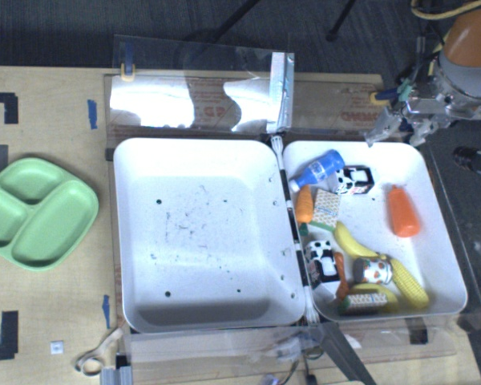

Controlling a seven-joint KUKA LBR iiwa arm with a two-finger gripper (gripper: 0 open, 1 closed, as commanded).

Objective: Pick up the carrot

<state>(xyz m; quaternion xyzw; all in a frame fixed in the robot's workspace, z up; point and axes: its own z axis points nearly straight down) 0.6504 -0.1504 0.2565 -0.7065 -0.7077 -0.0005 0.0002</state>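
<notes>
The carrot [402, 211], a short orange piece, lies loose on the floor of the right bin [441, 239], near its right wall. My gripper [399, 137] hangs over the bin's far rim, beyond the carrot and a little to its left. Its fingers stand apart with nothing between them, so it is open. A bare strip of bin floor separates it from the carrot.
The right bin's left half is crowded: a blue bottle [325, 167], a black-and-white toy [354, 180], an orange item [305, 205], a banana [353, 243], corn [406, 283]. The left bin [200, 231] lies alongside. A green divided plate [36, 212] sits far left.
</notes>
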